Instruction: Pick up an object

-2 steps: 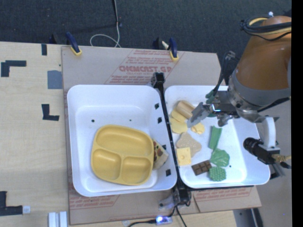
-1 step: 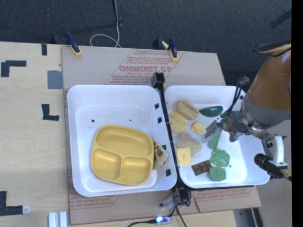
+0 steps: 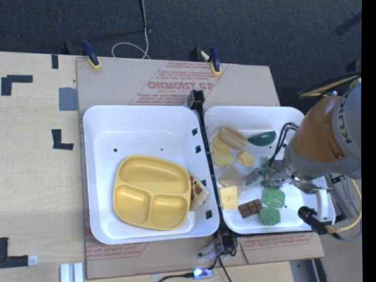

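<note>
Reaching in from the right: the grey arm with its orange band (image 3: 320,131) hangs over the right bin (image 3: 294,113), and the tool (image 3: 265,172) sits low among the toy food there.
Tool state: cannot tell; dark metal parts overlap the pieces below and no clear view of the tips is given.
Objects nearest the tool: a green leafy piece (image 3: 273,197) lies just below it and may touch it; a grey-beige flat piece (image 3: 231,175) lies just to its left.
Other objects in the right bin: a dark green leaf shape (image 3: 262,138) lies above the tool near the back wall; a tan bread roll (image 3: 231,137) and pale yellow slices (image 3: 222,153) lie to the upper left; a small yellow chunk (image 3: 245,158) lies between the slices and the tool; a yellow cheese block (image 3: 229,197) and a brown chocolate bar (image 3: 249,208) lie toward the front; a green textured round piece (image 3: 269,217) lies beside the bar, below the leafy piece.
Left bin (image 3: 94,134): holds a yellow divided tray (image 3: 151,191); a small brown-and-cream item (image 3: 198,191) rests against the tray's right edge.
Writing: red print on the cardboard sheet (image 3: 123,81) under the bins reads roughly "CHEMCAST GP", seen tilted; smaller lines are too blurred to read.
Bench (image 3: 35,175): pale wood with black tape marks on the left; blue-and-yellow clamps (image 3: 90,54) pin the cardboard's back edge.
</note>
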